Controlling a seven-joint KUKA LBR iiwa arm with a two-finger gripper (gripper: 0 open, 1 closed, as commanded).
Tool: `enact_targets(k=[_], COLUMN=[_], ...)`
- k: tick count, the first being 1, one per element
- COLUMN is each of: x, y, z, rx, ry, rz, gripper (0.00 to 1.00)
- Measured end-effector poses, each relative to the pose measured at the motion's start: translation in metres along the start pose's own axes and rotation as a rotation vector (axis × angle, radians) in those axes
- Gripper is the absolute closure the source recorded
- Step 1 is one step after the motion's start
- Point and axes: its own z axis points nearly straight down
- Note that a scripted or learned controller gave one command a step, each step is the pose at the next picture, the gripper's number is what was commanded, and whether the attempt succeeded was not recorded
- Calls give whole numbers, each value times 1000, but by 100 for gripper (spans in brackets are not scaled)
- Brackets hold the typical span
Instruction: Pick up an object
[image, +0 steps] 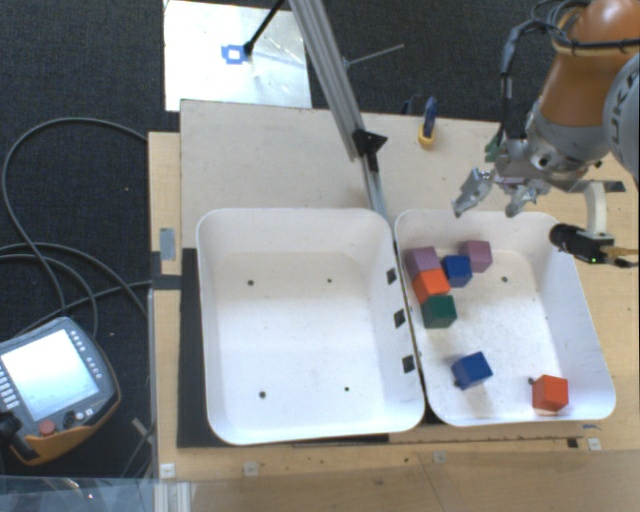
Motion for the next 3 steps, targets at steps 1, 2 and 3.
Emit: enact_targets(k=[1,2,3], x=[27,21,21], y=[-51,-49,-48], z=[37,166,152], rx=[7,4,-2], ry=[3,3,2], rz=[3,5,1], gripper=[0,0,100])
